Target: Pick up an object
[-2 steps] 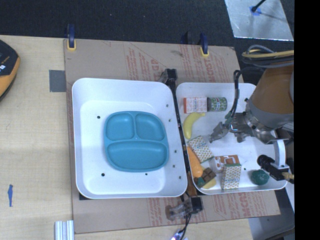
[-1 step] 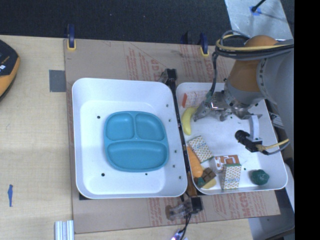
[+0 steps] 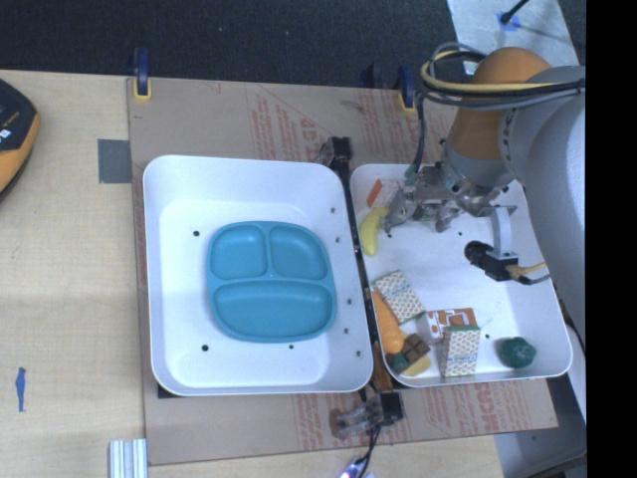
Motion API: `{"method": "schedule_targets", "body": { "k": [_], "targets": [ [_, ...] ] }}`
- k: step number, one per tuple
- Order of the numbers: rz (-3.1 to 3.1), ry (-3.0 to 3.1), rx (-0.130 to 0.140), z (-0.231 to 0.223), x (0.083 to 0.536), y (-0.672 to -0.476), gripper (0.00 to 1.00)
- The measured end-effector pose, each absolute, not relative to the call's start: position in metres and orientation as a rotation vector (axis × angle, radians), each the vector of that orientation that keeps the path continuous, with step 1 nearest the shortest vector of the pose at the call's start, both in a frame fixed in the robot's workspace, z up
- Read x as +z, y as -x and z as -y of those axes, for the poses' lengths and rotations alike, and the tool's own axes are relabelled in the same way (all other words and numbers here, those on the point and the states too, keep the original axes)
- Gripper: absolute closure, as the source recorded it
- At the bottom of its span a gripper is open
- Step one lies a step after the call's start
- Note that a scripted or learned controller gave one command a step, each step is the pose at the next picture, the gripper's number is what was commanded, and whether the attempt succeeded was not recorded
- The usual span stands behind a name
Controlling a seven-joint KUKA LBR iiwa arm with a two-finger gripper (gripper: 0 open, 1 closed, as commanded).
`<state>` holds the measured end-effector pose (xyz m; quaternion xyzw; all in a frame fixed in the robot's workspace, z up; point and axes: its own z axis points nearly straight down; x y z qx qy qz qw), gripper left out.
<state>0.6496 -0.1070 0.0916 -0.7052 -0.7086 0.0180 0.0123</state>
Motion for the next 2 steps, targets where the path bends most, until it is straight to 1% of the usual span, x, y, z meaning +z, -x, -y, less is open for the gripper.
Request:
{"method": "schedule_targets", "body": {
  "k": [1,2],
  "targets": [
    [2.207,2.206,0.054,0.107,0.092,-0.649,0.0],
    [2.212,2.212,0.031,0.102,0.112,-0.651,0.0]
  ]
}}
